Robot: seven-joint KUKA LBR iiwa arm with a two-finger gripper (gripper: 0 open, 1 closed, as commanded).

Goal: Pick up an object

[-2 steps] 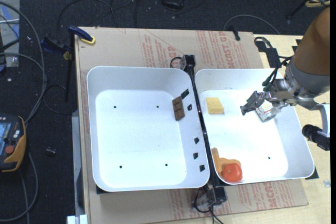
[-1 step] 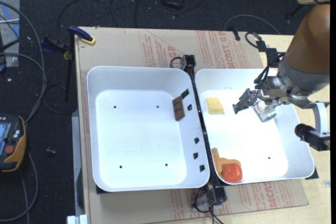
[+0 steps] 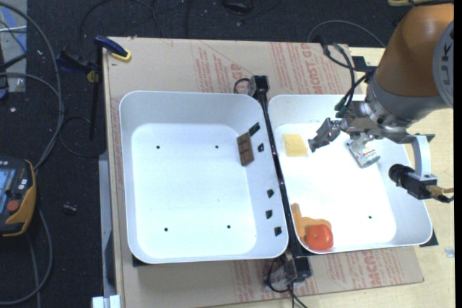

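Bench: a brown board [image 3: 216,58] is laid over dark carpet, and two shallow white bins are set on it side by side, touching along a black divider strip.

Left bin [image 3: 144,112]: one small brown block [image 3: 245,149] is seen leaning against the right wall, near the back. Small black clips are fixed along the shared wall.

Right bin [image 3: 382,223]: three things are held here. A pale yellow square piece [image 3: 296,145] lies flat near the back left corner. A red ball [image 3: 319,236] rests in the front left corner, with an orange piece [image 3: 303,220] touching it on the far side. Both are pressed close against the bin's left wall and front rim, so little room is left around them.

Arm: the grey and orange arm [image 3: 419,47] is reached in over the back right of the right bin. The gripper [image 3: 321,137] is hung just beside the yellow piece, to its right, tilted toward it. Nothing is seen between the fingers; how far they are parted cannot be told. A white tag hangs under the wrist.

Surroundings: a blue and yellow clamp [image 3: 112,48] is fixed at the board's back left corner; cables are strewn on the carpet; an orange-edged handset [image 3: 16,195] lies at the far left
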